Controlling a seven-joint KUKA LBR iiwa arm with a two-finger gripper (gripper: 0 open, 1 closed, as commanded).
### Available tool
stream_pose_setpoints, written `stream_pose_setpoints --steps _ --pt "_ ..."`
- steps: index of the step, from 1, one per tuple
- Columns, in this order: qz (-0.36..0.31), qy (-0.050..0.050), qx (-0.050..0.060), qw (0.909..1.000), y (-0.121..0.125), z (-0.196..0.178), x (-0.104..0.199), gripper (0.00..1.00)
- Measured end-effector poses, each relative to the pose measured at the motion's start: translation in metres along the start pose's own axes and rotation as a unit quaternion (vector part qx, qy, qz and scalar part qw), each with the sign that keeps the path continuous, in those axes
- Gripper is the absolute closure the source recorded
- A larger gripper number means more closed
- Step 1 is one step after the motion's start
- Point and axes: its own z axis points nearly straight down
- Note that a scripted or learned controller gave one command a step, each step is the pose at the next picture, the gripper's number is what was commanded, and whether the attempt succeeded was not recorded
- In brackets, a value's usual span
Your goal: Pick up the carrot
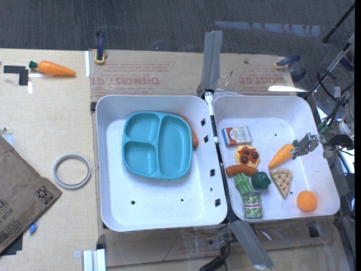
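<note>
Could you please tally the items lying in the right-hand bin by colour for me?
Orange: 2, the carrot and the ball
Green: 3, the pepper, the broccoli, the can
Red or mixed: 4, the carton, pizza round, sausage, pizza slice
Total: 9

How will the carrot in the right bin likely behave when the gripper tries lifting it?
The carrot looks like rigid, light toy plastic. Its tapered, rounded shape may slip or roll. The gripper is at its leafy end, so it might pivot.
</note>
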Motion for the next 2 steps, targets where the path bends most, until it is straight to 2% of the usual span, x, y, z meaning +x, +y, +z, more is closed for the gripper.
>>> stream_pose_setpoints --steps 1,2 --pt "0.078 0.001 0.0 0.997 0.07 0.091 -0.016 0.0" --pt "0.059 0.003 -0.002 0.9982 0.071 0.15 -0.038 0.0"
